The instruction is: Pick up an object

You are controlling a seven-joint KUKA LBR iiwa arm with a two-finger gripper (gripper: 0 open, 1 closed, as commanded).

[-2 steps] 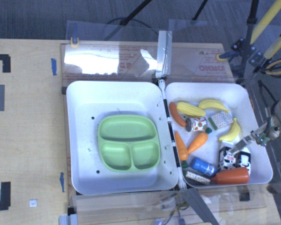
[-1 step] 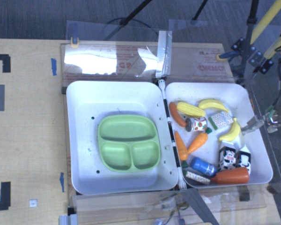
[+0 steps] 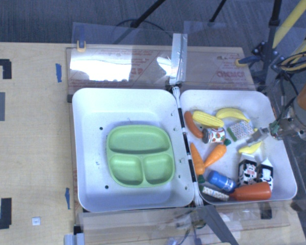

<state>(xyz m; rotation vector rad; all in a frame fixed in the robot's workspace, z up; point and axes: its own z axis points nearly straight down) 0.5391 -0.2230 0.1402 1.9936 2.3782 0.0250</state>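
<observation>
Hand (image 3: 259,132) grip state cannot be told; poised beside crowded banana (image 3: 231,114), a descent risks glancing off neighbouring items.

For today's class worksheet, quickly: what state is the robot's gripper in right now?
Gripper: over the right bin, beside a yellow piece; whether it is open, closed or holding something cannot be told.

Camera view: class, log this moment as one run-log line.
stage: reaching | gripper: over right bin, beside yellow piece | held: nothing visible | left bin: green tray
</observation>
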